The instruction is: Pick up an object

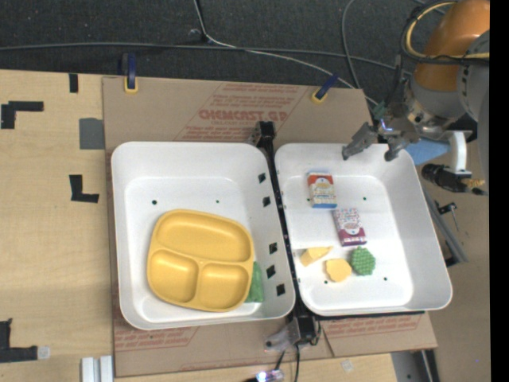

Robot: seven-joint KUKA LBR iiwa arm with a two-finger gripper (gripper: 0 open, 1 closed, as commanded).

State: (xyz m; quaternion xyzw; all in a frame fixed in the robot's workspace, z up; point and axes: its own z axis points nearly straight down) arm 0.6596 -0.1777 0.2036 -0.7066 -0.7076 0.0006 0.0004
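My gripper hangs open over the far right edge of the right bin, its two dark fingers spread, nothing between them. Below it in the right bin lie a small red and white box, a pink and white packet, a yellow wedge, a round yellow piece and a green bumpy toy. All of these lie well in front of the gripper.
The left bin holds a yellow divided plate with a green item tucked at its right edge. A black divider runs between the bins. Cables hang across the dark back wall.
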